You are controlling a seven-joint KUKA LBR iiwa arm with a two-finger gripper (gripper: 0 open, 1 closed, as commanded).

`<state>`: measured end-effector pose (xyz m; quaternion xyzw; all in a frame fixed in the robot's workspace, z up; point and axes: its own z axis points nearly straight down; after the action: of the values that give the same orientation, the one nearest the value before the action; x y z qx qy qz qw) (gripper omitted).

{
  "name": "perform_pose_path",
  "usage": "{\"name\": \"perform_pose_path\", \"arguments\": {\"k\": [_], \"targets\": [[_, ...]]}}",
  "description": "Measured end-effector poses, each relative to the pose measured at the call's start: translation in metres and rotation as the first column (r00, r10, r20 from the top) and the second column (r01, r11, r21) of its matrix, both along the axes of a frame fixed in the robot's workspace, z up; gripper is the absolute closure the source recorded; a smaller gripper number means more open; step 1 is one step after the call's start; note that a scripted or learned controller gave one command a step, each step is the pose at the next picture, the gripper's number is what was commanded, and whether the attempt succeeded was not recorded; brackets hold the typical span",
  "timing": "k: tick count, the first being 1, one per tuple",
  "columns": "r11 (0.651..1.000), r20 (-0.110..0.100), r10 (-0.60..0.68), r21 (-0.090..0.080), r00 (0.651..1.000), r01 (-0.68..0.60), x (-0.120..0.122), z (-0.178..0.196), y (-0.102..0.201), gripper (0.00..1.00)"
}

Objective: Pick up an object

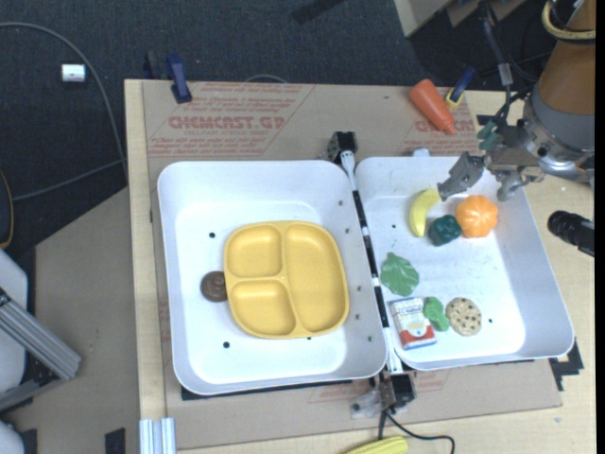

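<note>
My claw (484, 180) hangs spread, gripping nothing, over the right bin (529, 282), just above the orange (476, 216) (nearest target, beside the banana (423, 212)), lined up to descend.

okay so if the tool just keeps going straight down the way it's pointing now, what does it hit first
Most likely the orange fruit: the tool hangs just above it in the right bin. Depth is hard to judge from this slanted view, so it could instead reach the yellow banana beside it.
</note>
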<state>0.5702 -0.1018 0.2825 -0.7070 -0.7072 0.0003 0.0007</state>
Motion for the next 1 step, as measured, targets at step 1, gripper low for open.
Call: {"name": "perform_pose_path", "arguments": {"k": [1], "targets": [[1.0,0.004,-0.001,-0.002,1.0,0.001,0.0193,-0.1815,-0.0095,0.0]]}}
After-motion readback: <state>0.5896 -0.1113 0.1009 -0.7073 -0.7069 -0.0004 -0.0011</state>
